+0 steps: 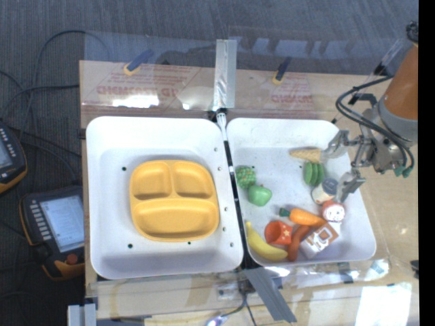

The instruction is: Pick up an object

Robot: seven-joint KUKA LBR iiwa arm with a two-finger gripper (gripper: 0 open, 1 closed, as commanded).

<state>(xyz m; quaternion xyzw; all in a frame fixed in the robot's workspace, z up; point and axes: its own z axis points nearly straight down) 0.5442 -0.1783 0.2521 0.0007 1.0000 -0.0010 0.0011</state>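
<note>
Now the arm (402, 94) reaches in from the right, and its gripper (344, 163) hangs over the right-hand side of the right bin (272, 131) with its two fingers spread apart and nothing between them. One fingertip sits near the pale cone-shaped piece (306, 154), the other just above a small round grey-and-cream item (324, 191). Between and just left of the fingers lies a green pepper-like toy (312, 173). Further down the bin are a carrot (304, 216), a round red-and-white toy (333, 212), a red piece (278, 233), a banana (262, 245) along the lower left, and a small brown-and-white box (321, 238). Toward the bin's left wall sit a broccoli floret (245, 176) and a green apple-like fruit (259, 195), touching or nearly so. The left bin (109, 141) holds a yellow divided tray (175, 199) lying flat at its middle
</note>
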